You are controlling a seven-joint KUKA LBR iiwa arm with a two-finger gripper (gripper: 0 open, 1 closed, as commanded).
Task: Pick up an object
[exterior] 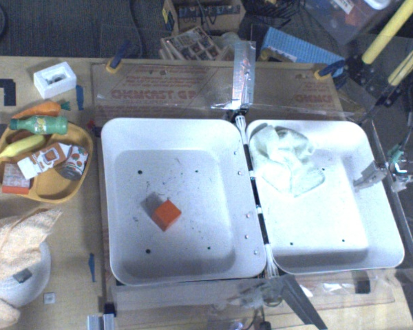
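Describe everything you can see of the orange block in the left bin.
The orange block is a small cube-like piece, matte and solid-looking, perhaps foam or wood. It sits on the floor of the left bin, a little left of the floor's centre, turned so its corners point diagonally. A small grey patch, shadow or a second piece, lies against its upper-left side. Nothing else touches it; dark specks dot the floor around it.

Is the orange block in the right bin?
No, the orange block lies in the left bin; the right bin holds a crumpled white cloth.
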